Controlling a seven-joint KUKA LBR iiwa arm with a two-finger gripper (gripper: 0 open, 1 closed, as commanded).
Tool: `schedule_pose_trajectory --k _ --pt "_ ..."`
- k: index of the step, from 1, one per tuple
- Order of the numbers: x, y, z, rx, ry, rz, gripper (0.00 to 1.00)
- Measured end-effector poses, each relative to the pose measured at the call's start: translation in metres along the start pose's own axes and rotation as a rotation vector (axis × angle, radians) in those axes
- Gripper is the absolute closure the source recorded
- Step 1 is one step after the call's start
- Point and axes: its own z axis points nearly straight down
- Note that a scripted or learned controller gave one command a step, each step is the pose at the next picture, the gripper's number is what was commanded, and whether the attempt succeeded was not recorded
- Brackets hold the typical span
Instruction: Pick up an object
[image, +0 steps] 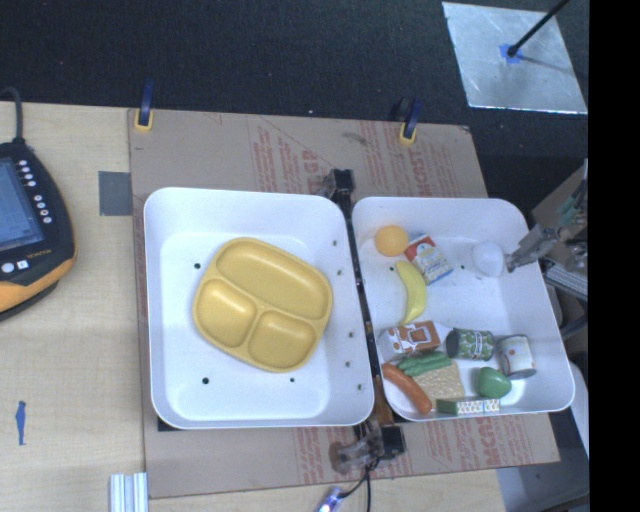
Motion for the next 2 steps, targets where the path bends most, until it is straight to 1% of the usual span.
schedule_pose_trajectory --k 1,2 --pt "0.062 -0.02 0.101 0.001 0.0 -0.002 0.0" --pt "0.099 0.03 0.197 0.004 0.0 -0.002 0.0"
